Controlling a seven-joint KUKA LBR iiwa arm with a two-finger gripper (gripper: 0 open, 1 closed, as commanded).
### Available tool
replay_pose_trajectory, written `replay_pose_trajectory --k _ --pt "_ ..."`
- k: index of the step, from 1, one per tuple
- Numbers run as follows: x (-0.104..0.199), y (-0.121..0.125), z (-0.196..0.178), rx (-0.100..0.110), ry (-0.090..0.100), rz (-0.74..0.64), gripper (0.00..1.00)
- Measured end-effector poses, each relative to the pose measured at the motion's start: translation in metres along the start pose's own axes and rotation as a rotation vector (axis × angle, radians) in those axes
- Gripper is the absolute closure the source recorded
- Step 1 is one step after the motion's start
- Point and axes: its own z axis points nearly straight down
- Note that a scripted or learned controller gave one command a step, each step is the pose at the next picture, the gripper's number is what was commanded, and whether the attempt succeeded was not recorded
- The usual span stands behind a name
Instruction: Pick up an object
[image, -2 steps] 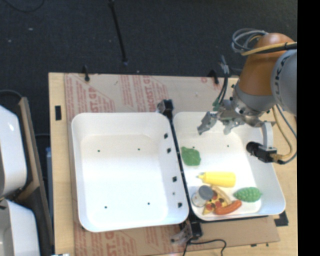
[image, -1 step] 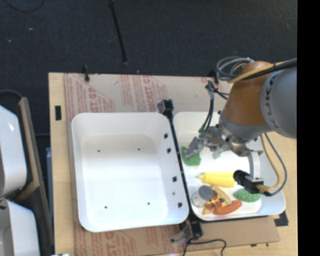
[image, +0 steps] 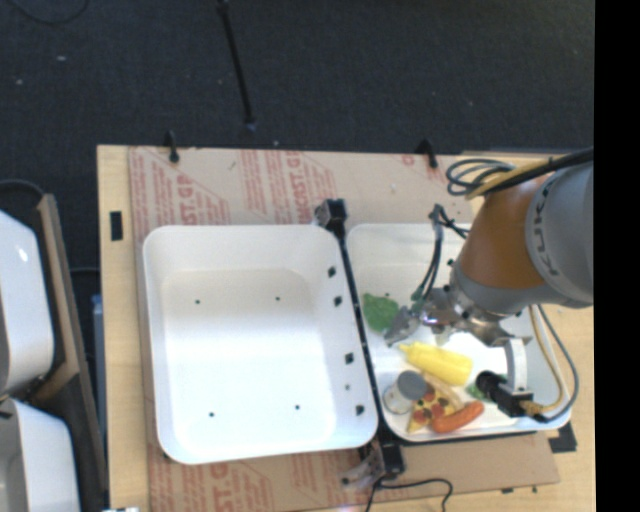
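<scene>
- Objects for picking sit bunched in the right bin (image: 395, 240), and the gripper (image: 425, 322) hangs right over them, low in the bin, between the green piece and the yellow one.
- Gripper state: I cannot tell from this angle; the wrist and cabling cover the tip, and nothing is visibly held.
- Closest on the left is the green object (image: 378, 310), lying against the divider side of the bin. It looks like a soft or thin plastic toy, light, likely to flex or slide if nipped at an edge.
- Just below the tip lies the yellow object (image: 437, 362), oblong and smooth like a toy corn or banana. I'd judge it light, stiff and a bit slippery; the sound hold is across its narrow middle.
- Further out, near the front wall, a grey round piece (image: 410, 384) touches a small red-and-yellow item (image: 432, 407), with an orange carrot-like piece (image: 458, 418) beside them. They are crowded, so a clean grip there looks harder.
- Left bin (image: 240, 340) lies alongside, well apart from the action.
- Risk as I see it: smooth toys squirt out of a pinch taken off-centre.
</scene>
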Motion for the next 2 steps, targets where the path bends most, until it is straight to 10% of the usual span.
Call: replay_pose_trajectory --k 1,2 --pt "0.0011 0.0024 -0.0139 -0.008 0.0 -0.002 1.0" --pt "0.0013 0.0022 -0.0134 -0.007 0.0 -0.002 0.0"
